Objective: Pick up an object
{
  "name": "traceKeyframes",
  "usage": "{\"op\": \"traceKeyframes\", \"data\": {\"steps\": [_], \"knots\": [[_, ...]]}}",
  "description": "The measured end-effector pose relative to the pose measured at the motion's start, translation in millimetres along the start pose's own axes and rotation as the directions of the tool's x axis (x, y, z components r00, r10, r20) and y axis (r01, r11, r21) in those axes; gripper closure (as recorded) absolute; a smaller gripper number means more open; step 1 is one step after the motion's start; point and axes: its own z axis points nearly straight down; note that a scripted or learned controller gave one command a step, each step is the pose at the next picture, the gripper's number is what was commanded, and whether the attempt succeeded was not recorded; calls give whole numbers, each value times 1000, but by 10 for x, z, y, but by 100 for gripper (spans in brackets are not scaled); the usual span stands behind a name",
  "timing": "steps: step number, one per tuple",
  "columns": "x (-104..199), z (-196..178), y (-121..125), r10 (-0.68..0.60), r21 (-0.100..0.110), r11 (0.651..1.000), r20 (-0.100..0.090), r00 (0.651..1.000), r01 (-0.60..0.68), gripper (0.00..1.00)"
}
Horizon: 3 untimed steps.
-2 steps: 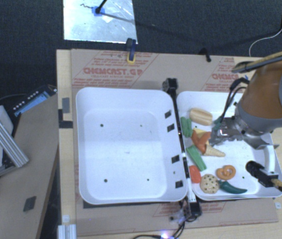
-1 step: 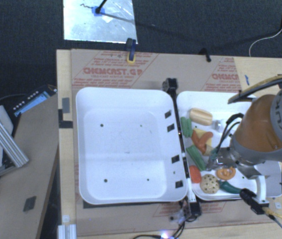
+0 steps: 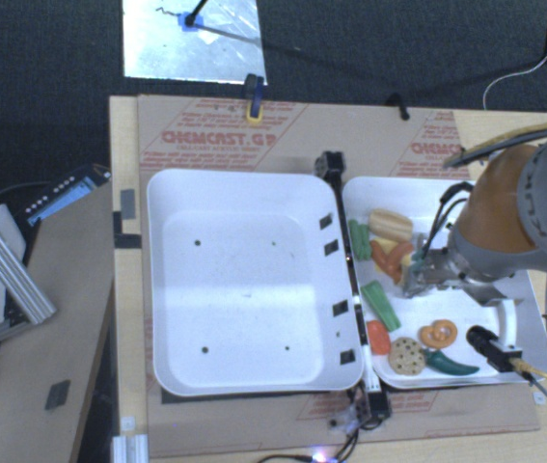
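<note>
Two shallow white bins sit side by side on the bench: the left bin [image 3: 244,278] and the right bin [image 3: 447,379]. The right bin carries the toy food:
- three green pieces: one by its left wall [image 3: 359,239], one below it [image 3: 381,304], and a pepper-like one [image 3: 450,363] at the near edge
- one tan bread roll [image 3: 391,225]
- one round brown cookie [image 3: 407,355]
- one orange slice [image 3: 438,334]
- one red piece [image 3: 378,336]
- one orange-red piece [image 3: 389,256]

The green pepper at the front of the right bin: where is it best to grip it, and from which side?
Probably across the thick middle of the green pepper, coming straight down from above. It lies flat, long and narrow, with bare bin floor behind it.
</note>
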Motion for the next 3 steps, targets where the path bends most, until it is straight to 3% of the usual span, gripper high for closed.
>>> {"op": "traceKeyframes", "data": {"steps": [1,2,3], "knots": [[239,-136,547,-4,-1,1000,-2,1000,4,100],[147,-2543,677,-1,-16,1000,2,1000,1,100],[-28,-4449,1012,-1,-16,1000,3,1000,1,100]]}}
